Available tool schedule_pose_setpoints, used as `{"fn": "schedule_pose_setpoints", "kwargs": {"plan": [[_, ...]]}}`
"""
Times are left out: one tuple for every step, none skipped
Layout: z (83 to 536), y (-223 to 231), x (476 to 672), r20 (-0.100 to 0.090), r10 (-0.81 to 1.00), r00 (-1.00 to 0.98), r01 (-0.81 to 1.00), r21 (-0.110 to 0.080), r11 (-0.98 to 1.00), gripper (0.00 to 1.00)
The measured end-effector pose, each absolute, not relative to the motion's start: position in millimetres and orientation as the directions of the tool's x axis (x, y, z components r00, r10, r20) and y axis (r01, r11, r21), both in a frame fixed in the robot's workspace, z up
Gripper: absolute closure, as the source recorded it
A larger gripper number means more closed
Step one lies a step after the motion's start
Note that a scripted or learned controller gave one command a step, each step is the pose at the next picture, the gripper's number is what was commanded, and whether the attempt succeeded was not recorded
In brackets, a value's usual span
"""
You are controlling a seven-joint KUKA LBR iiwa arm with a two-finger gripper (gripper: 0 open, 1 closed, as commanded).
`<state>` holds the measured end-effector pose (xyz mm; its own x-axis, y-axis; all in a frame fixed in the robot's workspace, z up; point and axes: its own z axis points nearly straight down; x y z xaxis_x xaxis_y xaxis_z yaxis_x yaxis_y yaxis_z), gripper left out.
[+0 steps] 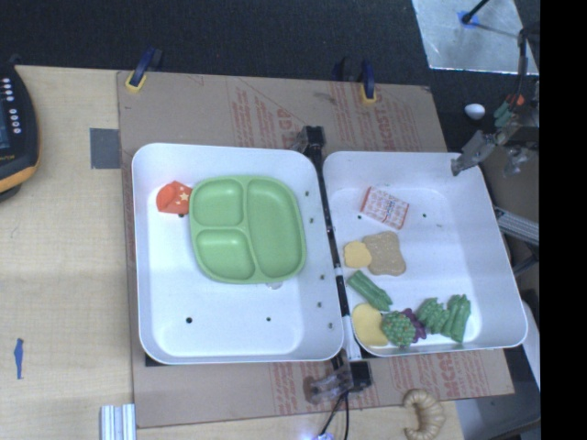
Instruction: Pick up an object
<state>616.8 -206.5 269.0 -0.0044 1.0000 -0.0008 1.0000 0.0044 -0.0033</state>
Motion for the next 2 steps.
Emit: {"fn": "schedule_pose_setpoints", "kwargs": {"plan": [[189, -135, 587.6, 0.005, 1.0, -0.011, 1.0, -0.014, 0.011, 0.0], [88, -119, 579.1, 0.002, 1.0, -0.004, 1.0, -0.005, 0.004, 0.0]]}}
